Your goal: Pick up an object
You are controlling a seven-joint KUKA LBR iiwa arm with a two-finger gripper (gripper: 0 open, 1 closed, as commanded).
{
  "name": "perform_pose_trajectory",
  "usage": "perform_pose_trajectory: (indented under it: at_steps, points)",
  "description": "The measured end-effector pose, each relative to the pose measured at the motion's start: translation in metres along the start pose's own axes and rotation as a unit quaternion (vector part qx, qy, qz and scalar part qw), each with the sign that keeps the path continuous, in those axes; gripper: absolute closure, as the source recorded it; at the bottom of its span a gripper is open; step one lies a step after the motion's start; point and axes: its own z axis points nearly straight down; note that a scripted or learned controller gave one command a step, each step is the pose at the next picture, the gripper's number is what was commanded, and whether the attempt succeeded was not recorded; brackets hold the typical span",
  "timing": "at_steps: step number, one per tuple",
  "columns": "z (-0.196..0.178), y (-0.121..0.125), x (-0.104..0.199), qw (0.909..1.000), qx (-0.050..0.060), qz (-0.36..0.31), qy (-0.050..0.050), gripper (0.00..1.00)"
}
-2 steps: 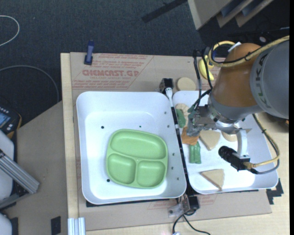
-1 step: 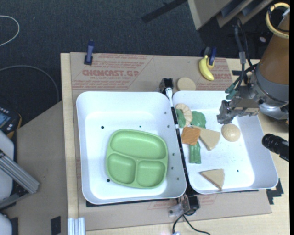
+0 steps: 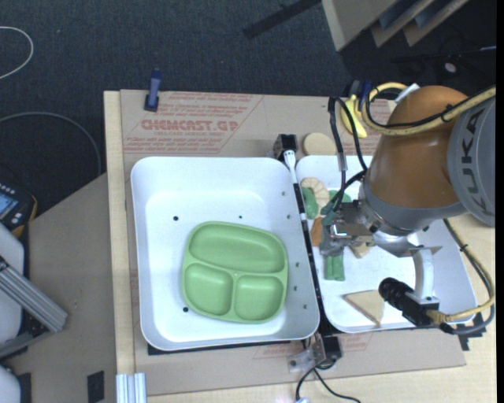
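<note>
Dark blue-grey carpet [image 3: 197, 47] all around. Brown board benchtop [image 3: 197, 122] printed in red letters, with a blue clamp [image 3: 153, 90] at its far edge. Thin white cable [image 3: 20, 47] looped on the floor, far left. Aluminium framing [image 3: 27, 295] at the left edge. Pale boards [image 3: 394, 20] lying top right. Even, soft light.

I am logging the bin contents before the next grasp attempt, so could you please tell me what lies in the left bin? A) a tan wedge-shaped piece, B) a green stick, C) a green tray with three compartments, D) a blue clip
C: the green divided tray lies flat on the floor of the left bin, while the tan wedge and the green stick are in the right bin.
</note>
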Motion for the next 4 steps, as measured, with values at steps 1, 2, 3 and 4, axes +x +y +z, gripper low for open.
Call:
perform_pose_trajectory:
  at_steps: [1, 2, 3, 4]
  points:
    - [-0.071, 0.002, 0.047, 0.9999, -0.01, -0.001, 0.0, 1.0]
    - [-0.118, 0.001, -0.009, 0.9999, -0.01, 0.005, -0.002, 1.0]
    - [-0.025, 0.002, 0.021, 1.0, -0.001, 0.002, -0.001, 1.0]
    - [-0.146, 0.002, 0.024, 0.9999, -0.014, 0.001, 0.0, 1.0]
